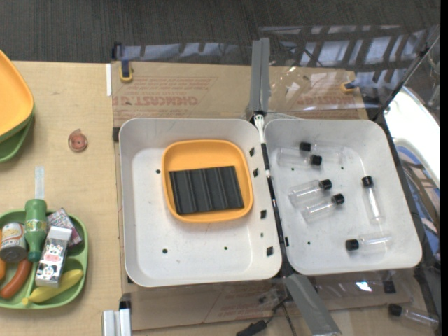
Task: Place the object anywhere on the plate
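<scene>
Clear plastic vials (315,187) with black caps lie scattered in the right bin (392,254) — none on the orange plate (206,152), which sits in the left bin (140,257) with a dark ribbed pad (206,190) on it. I cannot tell the gripper's state. Judged risk: smooth, round vials roll or slip from a pinch — and transparent walls may mislead the program's aim.

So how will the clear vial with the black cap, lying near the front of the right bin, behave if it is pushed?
The vial lies on its side and looks cylindrical, so it would probably roll. It appears empty and clear, so likely light and perhaps slippery. The right bin floor is flat, offering little to stop it.
</scene>
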Available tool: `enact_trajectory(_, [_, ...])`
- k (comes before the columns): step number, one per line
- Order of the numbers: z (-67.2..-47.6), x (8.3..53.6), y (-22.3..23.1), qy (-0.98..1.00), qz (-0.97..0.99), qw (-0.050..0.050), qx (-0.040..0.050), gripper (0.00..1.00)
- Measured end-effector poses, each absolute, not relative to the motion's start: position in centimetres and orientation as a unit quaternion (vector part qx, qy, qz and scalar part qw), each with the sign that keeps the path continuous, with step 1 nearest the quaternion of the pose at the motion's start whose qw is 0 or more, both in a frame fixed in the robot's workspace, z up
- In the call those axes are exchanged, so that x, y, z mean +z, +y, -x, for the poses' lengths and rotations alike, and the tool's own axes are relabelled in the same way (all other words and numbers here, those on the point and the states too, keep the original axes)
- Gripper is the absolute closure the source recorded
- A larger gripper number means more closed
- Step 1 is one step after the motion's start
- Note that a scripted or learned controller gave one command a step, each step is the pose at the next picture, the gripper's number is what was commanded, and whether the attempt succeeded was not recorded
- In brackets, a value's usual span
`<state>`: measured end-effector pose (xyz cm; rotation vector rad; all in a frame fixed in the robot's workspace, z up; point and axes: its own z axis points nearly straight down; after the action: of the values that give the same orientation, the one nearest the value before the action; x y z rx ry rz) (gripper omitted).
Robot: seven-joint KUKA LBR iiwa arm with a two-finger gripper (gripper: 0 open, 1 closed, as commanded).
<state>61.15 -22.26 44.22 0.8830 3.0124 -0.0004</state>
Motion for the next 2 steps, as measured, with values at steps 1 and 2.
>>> enact_trajectory(1, [-58.7,44.2,-22.2,0.995,-0.104,0.001,0.0002,0.00])
enact_trajectory(2, [-51.9,44.2,-22.2,0.999,0.035,0.002,0.0001,0.00])
